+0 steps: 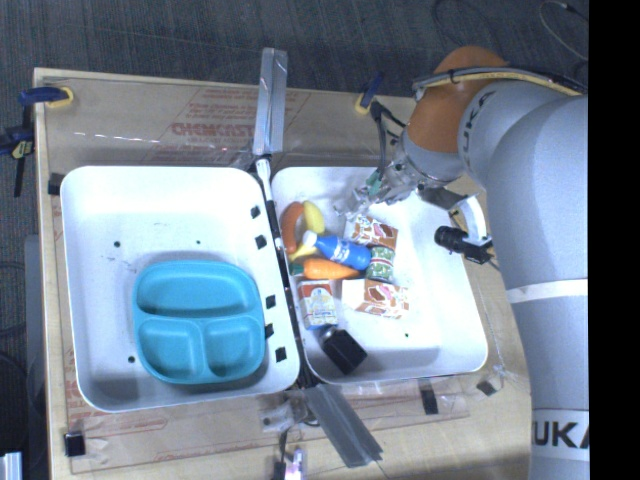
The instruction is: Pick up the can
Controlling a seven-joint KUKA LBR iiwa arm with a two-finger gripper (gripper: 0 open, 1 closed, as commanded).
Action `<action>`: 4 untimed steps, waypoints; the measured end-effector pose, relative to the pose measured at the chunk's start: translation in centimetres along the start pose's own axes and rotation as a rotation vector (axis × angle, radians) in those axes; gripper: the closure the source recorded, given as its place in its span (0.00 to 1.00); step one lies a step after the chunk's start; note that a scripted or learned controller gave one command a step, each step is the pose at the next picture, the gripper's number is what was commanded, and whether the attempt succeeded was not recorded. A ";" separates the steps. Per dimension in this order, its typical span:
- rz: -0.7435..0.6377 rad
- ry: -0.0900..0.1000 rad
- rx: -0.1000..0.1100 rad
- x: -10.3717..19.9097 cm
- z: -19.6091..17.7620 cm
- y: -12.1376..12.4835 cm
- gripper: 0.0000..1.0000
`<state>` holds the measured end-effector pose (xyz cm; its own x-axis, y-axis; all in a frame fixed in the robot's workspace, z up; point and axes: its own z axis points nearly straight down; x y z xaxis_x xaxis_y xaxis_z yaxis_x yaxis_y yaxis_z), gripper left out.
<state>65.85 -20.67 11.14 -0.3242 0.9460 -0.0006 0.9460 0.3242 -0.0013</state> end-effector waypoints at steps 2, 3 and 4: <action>0.045 -0.001 -0.002 1.5 1.9 -5.1 0.00; 0.041 -0.002 -0.002 1.4 0.8 -5.0 1.00; 0.041 -0.003 -0.002 1.4 0.8 -5.0 0.00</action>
<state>60.65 -20.96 10.35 -0.2848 0.9586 -0.0033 0.9586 0.2848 0.0007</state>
